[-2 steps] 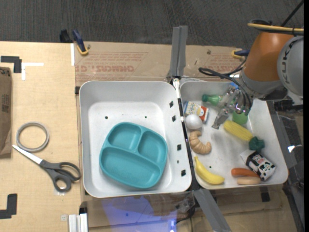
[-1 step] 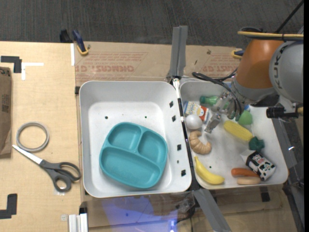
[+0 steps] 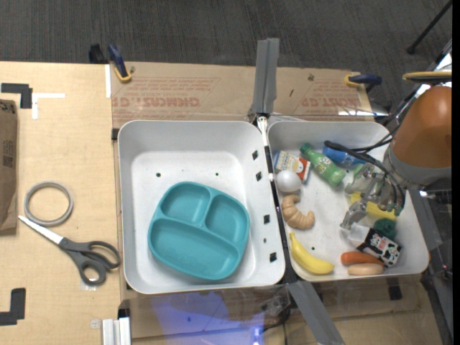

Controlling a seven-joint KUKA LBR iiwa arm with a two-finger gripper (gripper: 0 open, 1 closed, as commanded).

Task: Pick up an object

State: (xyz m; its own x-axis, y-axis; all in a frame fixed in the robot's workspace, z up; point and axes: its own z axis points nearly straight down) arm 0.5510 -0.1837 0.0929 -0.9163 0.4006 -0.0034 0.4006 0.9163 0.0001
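My gripper (image 3: pixel 359 208) hangs low over the right part of the right bin (image 3: pixel 327 124), under the arm's orange band (image 3: pixel 428 124). A yellow object (image 3: pixel 383 208) lies right against it on its right side, and a dark green piece (image 3: pixel 386 226) sits just below that. In front of the gripper lie a black-and-white patterned item (image 3: pixel 381 247) and an orange carrot (image 3: pixel 357 258) with a tan sausage (image 3: pixel 365 269). A green bottle (image 3: pixel 325 165) and a blue item (image 3: pixel 343 154) lie behind it.
A banana (image 3: pixel 309 257), a croissant (image 3: pixel 297 214), a silver ball (image 3: pixel 288 181) and a small carton (image 3: pixel 295 164) lie along the right bin's left side. The left bin (image 3: pixel 136 149) holds a teal divided plate (image 3: pixel 199 230). Scissors (image 3: pixel 75 249) and a tape roll (image 3: pixel 48 202) rest on the bench at left.
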